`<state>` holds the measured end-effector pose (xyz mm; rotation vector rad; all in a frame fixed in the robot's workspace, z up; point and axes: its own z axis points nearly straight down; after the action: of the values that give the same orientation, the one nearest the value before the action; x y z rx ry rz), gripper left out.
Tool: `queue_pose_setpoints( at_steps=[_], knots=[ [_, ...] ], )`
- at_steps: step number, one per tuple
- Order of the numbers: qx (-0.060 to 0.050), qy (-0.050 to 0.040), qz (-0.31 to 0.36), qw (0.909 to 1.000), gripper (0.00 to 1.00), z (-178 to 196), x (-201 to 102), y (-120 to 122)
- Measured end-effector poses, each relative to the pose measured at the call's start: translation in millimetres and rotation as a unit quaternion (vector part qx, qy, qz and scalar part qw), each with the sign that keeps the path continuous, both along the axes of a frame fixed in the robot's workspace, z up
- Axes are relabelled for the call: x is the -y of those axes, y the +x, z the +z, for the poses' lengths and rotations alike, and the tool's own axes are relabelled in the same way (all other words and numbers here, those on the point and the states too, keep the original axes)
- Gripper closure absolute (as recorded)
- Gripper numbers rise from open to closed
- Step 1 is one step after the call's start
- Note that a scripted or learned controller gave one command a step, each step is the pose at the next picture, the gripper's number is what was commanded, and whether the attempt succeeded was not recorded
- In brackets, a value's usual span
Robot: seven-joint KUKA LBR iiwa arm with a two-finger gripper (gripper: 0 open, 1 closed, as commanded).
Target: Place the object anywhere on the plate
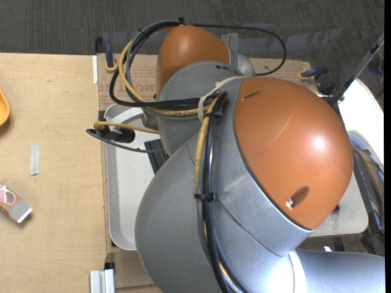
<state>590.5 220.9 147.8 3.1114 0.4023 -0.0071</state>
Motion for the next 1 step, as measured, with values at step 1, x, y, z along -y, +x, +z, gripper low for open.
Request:
queue_pose_setpoints(
  at_steps=[1],
  knots=[
    [0.000, 0.0005, -0.031, 0.9995, 1.00, -33.2, -5.9, -50.4]
  ],
)
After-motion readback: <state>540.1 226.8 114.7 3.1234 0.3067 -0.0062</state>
